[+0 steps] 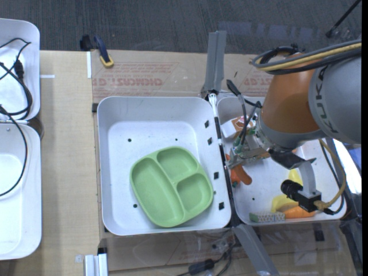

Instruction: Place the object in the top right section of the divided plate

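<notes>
Two shallow white bins sit side by side on the counter (63,154). The arm (299,96) reaches in from the right over the right bin (259,197). A green divided plate (171,186) lies tilted in the left bin (115,125). Small objects (286,207), yellow and orange, lie near the right bin's front edge. I cannot tell the state of the jaws (237,158), low by the bins' shared wall.
</notes>
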Action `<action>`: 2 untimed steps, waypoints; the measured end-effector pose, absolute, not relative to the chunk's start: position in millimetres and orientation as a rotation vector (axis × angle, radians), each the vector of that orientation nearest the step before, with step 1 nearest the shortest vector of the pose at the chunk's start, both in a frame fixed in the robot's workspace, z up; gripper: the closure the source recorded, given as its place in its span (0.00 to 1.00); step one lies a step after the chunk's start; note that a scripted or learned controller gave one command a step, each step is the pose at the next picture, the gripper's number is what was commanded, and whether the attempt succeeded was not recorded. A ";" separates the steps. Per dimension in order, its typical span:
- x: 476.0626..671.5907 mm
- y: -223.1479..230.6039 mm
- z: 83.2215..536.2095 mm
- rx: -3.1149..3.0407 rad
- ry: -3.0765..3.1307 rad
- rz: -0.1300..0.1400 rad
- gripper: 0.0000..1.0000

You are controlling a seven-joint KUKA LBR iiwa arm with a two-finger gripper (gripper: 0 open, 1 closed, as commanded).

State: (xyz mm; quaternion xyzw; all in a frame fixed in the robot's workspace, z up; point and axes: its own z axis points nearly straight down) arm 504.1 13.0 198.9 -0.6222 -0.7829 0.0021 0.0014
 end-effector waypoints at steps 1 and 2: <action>477.4 21.6 190.3 -1.855 -2.532 0.005 1.00; 477.4 21.5 190.4 -1.855 -2.533 0.005 0.00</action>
